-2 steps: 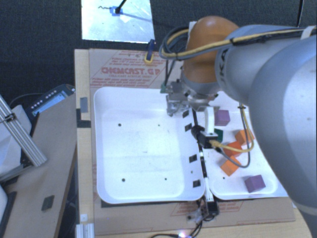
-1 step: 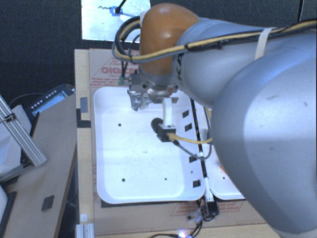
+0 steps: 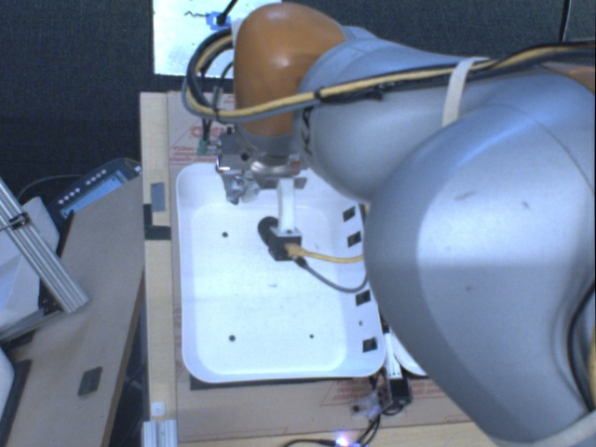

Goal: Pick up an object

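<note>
- Camera view: the grey arm (image 3: pixel 466 203) reaches in from the right and covers most of the scene. Its orange band (image 3: pixel 279 54) sits above the far edge of the left bin (image 3: pixel 191 277), which rests on the counter (image 3: pixel 160 296).
- Camera view: the end effector (image 3: pixel 240 186) hangs below the band, over the far-left part of that bin and close to its back wall. It looks low, near the bin floor. Whether it is apart or together I cannot tell from this angle.
- Camera view: where the object to pick up lies I cannot tell. The bare white floor of the left bin carries a few small dark dots (image 3: pixel 225 236), which look like marks or holes rather than loose things. The arm covers everything to the right of that bin.
- Judgement: the step in hand looks like a descent or a grasp attempt near the back wall. To do it well, come down straight and slowly, stay off the wall, and stop just above the floor.
- Judgement: close only with something between the tips. Then lift a little and check that it comes up before carrying it off, because a grasp on bare floor yields nothing.
</note>
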Available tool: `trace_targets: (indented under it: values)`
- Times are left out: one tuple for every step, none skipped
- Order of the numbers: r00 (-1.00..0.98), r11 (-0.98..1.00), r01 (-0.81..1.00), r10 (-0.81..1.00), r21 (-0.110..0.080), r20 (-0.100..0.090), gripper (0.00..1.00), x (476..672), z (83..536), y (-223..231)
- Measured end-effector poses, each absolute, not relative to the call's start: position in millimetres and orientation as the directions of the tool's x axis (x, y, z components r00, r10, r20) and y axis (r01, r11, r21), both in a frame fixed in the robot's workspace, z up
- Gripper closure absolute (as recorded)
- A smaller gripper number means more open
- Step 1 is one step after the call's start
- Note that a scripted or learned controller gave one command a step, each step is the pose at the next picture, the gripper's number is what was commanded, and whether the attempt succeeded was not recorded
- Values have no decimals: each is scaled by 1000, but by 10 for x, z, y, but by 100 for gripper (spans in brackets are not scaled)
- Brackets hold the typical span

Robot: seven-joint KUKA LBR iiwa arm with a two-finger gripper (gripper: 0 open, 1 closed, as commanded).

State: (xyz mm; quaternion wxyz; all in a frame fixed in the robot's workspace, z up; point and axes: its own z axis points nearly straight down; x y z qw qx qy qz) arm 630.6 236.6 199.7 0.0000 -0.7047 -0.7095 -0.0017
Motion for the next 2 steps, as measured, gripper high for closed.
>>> trace_targets:
  values:
    - [-5,5,1000,1000,2,0,100,6584,1519,2341]
    - [0,0,1000,1000,-8,-2,100,6050,965,2212]
